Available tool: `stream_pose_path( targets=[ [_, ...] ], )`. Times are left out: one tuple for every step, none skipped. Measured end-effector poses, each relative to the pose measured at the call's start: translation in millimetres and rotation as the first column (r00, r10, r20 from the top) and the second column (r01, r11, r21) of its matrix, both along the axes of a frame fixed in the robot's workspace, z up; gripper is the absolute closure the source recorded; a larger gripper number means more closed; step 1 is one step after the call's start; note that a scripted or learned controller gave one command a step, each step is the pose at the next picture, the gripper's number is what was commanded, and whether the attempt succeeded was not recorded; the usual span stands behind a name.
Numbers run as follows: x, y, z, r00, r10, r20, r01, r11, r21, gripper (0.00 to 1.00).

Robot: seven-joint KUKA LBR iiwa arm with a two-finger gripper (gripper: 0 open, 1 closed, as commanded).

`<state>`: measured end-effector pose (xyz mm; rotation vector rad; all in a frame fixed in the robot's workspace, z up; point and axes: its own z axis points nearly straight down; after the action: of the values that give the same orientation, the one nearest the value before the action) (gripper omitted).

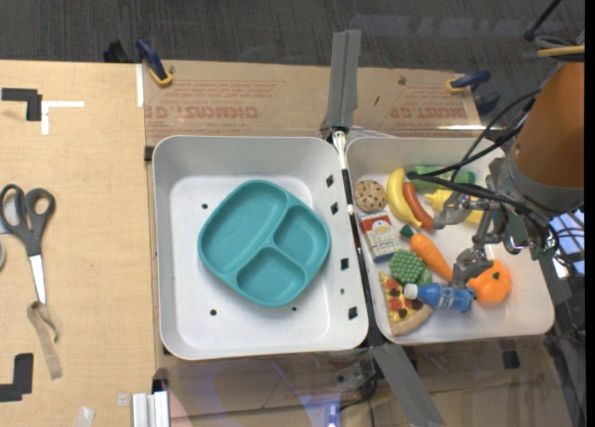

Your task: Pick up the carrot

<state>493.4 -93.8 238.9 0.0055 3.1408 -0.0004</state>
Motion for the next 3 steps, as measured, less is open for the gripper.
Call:
stream_pose_path(
  targets=[
    [33, -15, -95, 0.999, 0.048, -0.001, -0.048, 0.999, 0.001, 0.0],
    [48, -6, -146, 0.998, 0.061, 0.002, -0.061, 0.998, 0.0, 0.0],
    [49, -5, -136, 0.998, 0.064, 0.006, -0.064, 0.998, -0.001, 1.0]
  ],
)
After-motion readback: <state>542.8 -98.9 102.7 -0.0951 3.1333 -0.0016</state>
